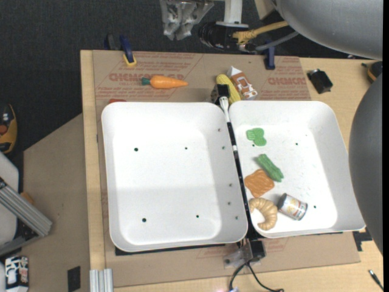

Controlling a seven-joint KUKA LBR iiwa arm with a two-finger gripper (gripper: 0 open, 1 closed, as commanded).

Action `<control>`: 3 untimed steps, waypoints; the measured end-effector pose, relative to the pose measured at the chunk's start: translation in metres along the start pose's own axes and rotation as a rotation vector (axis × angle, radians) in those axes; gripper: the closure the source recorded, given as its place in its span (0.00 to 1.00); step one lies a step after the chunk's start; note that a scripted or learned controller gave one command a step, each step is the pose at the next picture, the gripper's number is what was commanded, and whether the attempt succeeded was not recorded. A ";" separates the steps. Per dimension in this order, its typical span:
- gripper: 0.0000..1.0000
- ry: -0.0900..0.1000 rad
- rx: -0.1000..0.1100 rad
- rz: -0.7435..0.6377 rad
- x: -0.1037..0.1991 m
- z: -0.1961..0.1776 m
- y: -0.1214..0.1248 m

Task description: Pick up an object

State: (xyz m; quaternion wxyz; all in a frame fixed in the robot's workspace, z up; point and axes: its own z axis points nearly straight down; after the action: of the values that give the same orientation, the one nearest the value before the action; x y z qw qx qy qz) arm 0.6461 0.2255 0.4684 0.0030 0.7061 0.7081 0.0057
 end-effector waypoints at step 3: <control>1.00 -0.003 0.007 0.000 0.001 -0.078 -0.002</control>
State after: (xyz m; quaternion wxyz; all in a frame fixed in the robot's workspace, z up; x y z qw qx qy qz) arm 0.6432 0.2258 0.5465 0.0018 0.7062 0.7081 0.0024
